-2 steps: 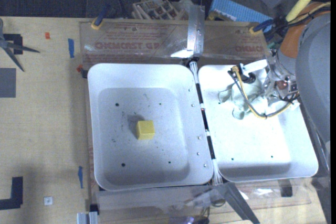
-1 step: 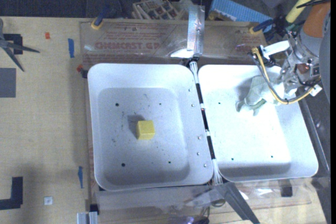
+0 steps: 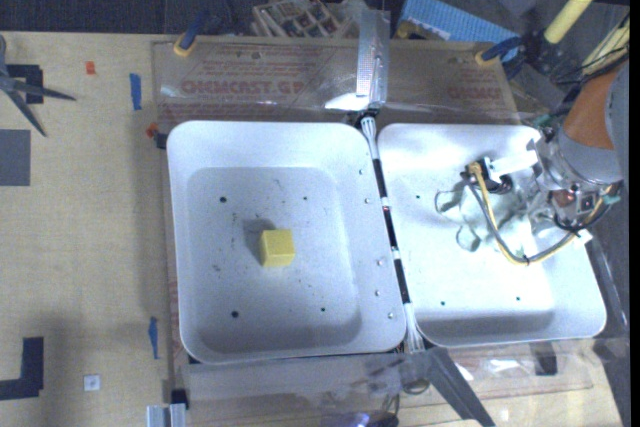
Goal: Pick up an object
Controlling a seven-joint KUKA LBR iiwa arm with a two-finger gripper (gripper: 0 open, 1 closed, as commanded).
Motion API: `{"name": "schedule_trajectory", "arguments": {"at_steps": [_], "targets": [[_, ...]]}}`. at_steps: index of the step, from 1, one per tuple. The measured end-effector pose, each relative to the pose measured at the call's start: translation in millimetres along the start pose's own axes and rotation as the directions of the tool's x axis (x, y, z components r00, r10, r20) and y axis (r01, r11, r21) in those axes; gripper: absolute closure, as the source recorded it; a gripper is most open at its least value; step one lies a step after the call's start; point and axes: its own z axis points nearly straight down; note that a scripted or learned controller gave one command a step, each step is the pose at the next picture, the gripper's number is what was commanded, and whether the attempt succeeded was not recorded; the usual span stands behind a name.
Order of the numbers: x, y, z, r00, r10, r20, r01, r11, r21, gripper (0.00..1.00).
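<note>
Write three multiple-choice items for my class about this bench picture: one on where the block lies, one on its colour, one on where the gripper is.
1. Where does the block lie?
A. In the left bin
B. In the right bin
C. On the bench outside the bins

2. What colour is the block?
A. Red
B. Yellow
C. Green

3. Where is the gripper?
A. Touching the block
B. Above the left bin
C. Over the right bin, apart from the block

Answers:
1 A: the block sits on the floor of the left bin, near its middle.
2 B: its faces are plainly yellow against the white bin.
3 C: the gripper hangs over the right bin, with the divider between it and the block.
</note>
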Motion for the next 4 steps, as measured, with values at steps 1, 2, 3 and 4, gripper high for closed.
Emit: {"name": "schedule_trajectory", "arguments": {"at_steps": [1,2,3,4], "targets": [[0.7,-0.7,-9.8,1.0,0.001,-0.001,-0.001,1.0,0.002,1.0],[0.7,-0.6,-19.4,1.0,0.003,-0.002,-0.003,1.0,0.003,1.0],[-22.8,10.0,-78.7,0.989,-0.149,0.006,0.149,0.989,-0.002,1.0],[-9.1,0.2,3.9,1.0,0.0,-0.002,0.0,1.0,-0.002,1.0]]}}
